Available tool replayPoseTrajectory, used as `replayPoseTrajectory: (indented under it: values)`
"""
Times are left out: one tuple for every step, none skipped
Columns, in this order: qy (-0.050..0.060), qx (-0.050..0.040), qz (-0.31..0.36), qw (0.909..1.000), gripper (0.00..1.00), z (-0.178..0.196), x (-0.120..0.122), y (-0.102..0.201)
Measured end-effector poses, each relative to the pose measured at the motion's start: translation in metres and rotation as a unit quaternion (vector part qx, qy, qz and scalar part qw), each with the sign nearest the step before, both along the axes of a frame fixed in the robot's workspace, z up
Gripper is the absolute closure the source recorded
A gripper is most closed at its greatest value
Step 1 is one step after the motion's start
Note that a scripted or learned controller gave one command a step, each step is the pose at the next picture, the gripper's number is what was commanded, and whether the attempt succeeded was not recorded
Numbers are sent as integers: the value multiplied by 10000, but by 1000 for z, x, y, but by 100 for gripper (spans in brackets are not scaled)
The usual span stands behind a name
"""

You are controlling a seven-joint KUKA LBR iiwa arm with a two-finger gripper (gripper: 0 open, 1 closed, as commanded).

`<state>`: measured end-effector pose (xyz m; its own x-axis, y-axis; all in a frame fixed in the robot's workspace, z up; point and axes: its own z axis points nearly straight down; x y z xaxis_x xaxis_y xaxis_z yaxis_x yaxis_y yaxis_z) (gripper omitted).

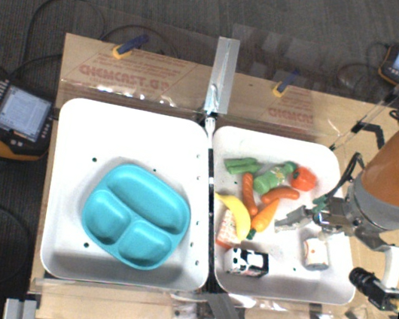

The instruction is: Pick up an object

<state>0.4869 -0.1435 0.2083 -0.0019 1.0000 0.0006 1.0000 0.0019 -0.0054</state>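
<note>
The hand [298, 218] hangs low inside the right bin [329, 292], its two fingers spread apart with nothing between them, their tips aimed leftward at the pile of toy food. That pile sits in the bin's upper left part: a green piece [241, 165], a green bottle-like toy [272, 180], a red-orange tomato [304, 178], two carrots [266, 213] and a yellow banana [239, 213], all touching or overlapping. Apart from them, a small white block [315, 252] lies just below the hand, and a black-and-white toy [246, 261] rests near the bin's front wall. The left bin [68, 170] holds a turquoise divided plate [136, 214]. Nothing is gripped yet, so the step in hand looks like the approach. The closest candidate seems to be the orange carrot beside the fingertips; to take it well the fingers should straddle its narrow width, not its length, and come down far enough to close around the body and not skid over the top. The crowded neighbours are a risk, since a finger could land on the banana; the lone white block would be the cleaner choice.
</note>
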Motion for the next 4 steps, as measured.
replayPoseTrajectory:
  values:
    - [0,2,-389,9992,0,-76,6,-26]
    - [-11,8,1188,9929,0,-56,-4,-39]
    - [-17,8,1900,9818,0,-84,67,20]
    - [-71,-1,1839,9829,0,-120,103,-18]
